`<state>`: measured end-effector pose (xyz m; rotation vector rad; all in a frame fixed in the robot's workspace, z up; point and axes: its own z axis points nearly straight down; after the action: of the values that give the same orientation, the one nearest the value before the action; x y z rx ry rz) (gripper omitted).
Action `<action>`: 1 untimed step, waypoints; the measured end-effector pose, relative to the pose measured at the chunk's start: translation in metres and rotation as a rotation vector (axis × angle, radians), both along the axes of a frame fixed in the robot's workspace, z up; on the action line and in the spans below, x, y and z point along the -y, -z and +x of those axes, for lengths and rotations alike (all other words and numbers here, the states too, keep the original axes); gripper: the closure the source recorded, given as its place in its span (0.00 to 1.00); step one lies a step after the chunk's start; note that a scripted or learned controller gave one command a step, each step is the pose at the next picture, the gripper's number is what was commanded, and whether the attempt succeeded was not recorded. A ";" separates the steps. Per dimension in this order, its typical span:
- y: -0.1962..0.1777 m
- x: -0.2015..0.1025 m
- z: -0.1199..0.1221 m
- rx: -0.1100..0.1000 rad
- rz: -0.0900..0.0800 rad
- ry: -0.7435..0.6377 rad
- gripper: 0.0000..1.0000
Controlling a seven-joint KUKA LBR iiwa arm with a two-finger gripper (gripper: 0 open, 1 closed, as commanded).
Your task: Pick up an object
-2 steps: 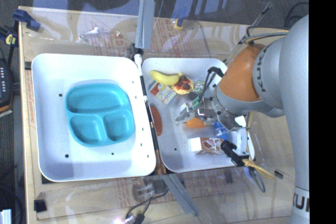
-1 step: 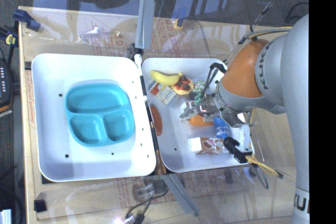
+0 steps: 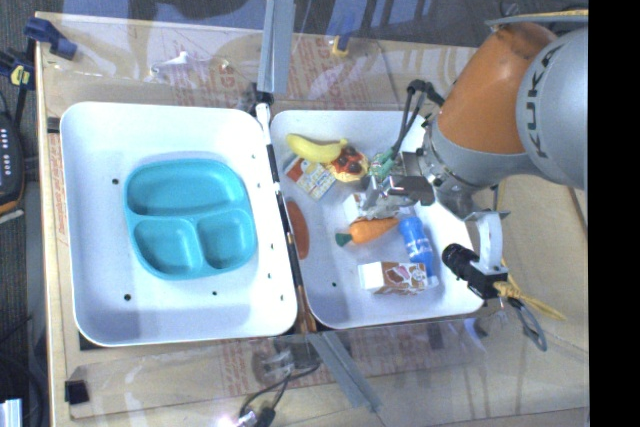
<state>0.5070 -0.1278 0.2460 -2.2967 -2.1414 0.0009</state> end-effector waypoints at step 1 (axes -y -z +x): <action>0.000 0.000 0.000 0.000 0.000 0.000 0.00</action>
<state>0.5070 -0.1280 0.2459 -2.2970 -2.1411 0.0012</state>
